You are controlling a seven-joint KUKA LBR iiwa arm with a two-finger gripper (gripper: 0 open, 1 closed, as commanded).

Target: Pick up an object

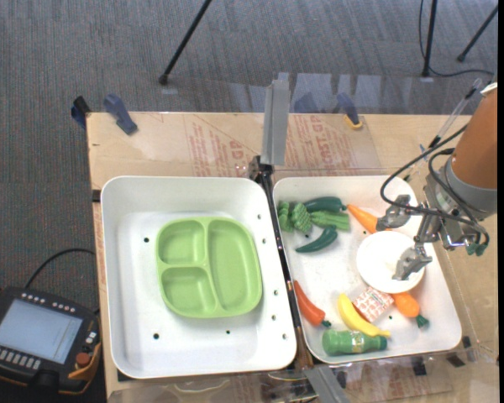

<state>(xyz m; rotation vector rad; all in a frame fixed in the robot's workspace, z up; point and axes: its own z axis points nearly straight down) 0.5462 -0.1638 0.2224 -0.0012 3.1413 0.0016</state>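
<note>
Camera view: we see the gripper [413, 261] at right of frame over the white plate [385, 263] in the right bin [450, 309]; whether its fingers are spread, we cannot tell. Same bin: green peppers [319, 225], carrot [363, 217], banana [356, 316], green bottle [353, 341]. Left bin [122, 250]: a green divided tray [208, 267].

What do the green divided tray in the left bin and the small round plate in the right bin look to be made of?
Green divided tray: apparently molded plastic, matte, with uniform colour and rounded compartment walls. Round white plate: likely plastic too, smooth with a slight sheen; ceramic can't be ruled out from this view.
</note>
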